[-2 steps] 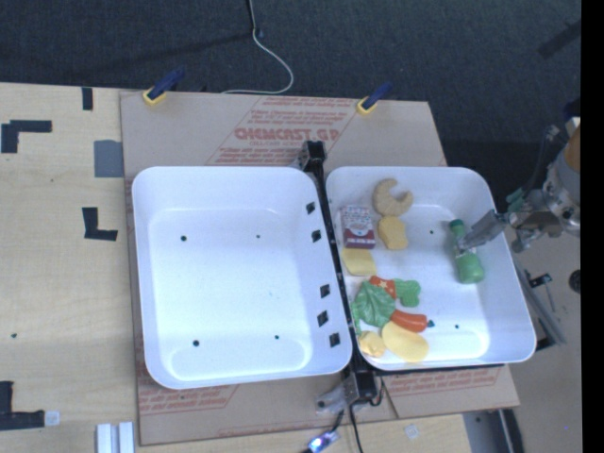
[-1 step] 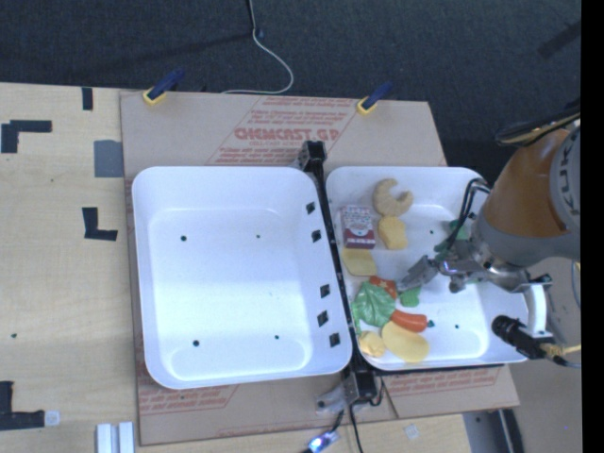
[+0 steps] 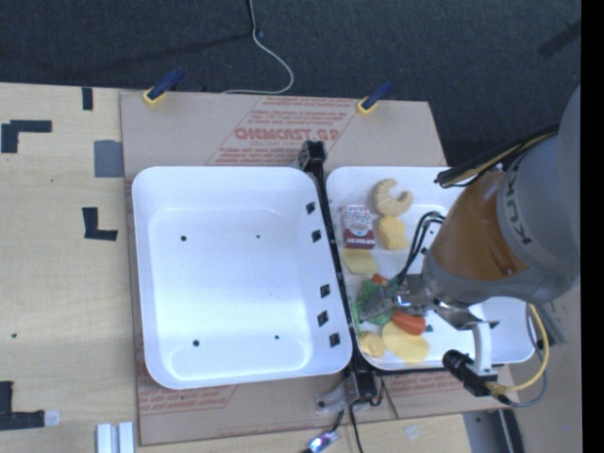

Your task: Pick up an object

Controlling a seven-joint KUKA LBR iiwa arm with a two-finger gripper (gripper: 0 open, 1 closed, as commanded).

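Single fixed camera, mounted above the desk, looking down at a slant from moderate height. Both white bins fall within frame: left bin, right bin. The arm enters from the right.

Up past my gripper, the cardboard sheet reads "CHEMCAST GP" in red. My own arm shows "KU".

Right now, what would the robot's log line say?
arm: over right bin | gripper: among toy food | left bin: white
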